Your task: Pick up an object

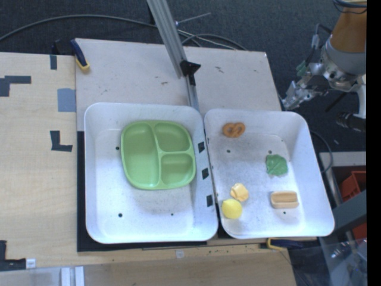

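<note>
Risk starts with distance: the arm (348, 28) sits at the upper right of the frame, outside both bins, and its pincer (296, 94) hangs over dark floor just past the right bin's (312, 154) upper right rim; whether it is open or closed I cannot tell, as the tip is small and blurred. Coming down and left, it could clip that raised rim. The left bin (101, 207) at centre holds a green tray (158, 154), wide and shallow, likely a poor target since its thin lip gives little to pinch. Smaller pickable things lie in the right bin: a green lump (276, 165) near the right wall, a bun-like piece (284, 199) below it, a brown pretzel (233, 129) near the top. The yellow ball (231, 208) and pale yellow piece (239, 192) sit just beside each other by the left wall; a grab there may nudge both, and the ball would probably roll away.
</note>
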`<action>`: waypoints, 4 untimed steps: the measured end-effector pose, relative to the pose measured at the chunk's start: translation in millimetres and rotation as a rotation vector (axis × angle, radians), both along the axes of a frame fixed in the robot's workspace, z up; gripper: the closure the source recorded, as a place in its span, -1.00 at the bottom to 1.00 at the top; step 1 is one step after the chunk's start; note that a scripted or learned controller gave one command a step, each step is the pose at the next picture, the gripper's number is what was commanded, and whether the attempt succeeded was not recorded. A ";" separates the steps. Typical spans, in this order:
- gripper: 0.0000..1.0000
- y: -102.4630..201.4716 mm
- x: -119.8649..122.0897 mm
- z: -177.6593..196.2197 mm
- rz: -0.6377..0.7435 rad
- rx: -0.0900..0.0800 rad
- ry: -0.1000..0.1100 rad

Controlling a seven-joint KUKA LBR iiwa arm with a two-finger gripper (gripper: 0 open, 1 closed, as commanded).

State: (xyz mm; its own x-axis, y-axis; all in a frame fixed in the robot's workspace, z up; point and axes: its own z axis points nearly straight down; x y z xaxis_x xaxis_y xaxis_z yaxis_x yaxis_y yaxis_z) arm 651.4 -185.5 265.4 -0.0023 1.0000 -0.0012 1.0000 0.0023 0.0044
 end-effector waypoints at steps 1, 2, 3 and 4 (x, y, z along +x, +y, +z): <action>1.00 49.1 -8.0 3.3 0.003 0.002 0.004; 1.00 98.9 -9.9 6.4 0.004 0.003 0.005; 1.00 151.5 -11.2 -12.0 0.004 0.002 0.008; 1.00 207.6 -25.9 -18.4 0.005 0.003 0.007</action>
State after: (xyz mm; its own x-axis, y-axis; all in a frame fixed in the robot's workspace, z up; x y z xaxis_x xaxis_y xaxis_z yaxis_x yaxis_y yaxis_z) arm 625.5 22.2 247.0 -0.0068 1.0000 0.0014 1.0000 0.0068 -0.0031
